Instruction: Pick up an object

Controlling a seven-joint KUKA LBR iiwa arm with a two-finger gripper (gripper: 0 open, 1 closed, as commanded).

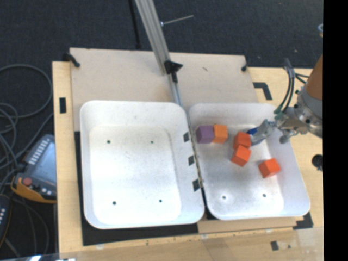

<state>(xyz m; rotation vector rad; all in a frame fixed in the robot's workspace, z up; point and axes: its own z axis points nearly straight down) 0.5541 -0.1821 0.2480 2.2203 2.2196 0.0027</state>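
The right bin (288, 200) holds a purple block (204, 134) touching an orange block (220, 133) near its back left. Two red-orange blocks (242, 141) (240, 156) lie close together in the middle, and a third red-orange block (269, 167) sits toward the right. A small blue object (252, 130) peeks out beside the upper red-orange block. My gripper (261, 134) reaches in from the right, low over the bin, with its tip right by the blue object and the upper red-orange block. I see nothing lifted.
The left bin (136, 162) sits beside the right one, across a shared middle rim. A slanted aluminium pole (155, 31) rises behind the bins. A teach pendant (38, 167) and cables lie off the bench at the left.
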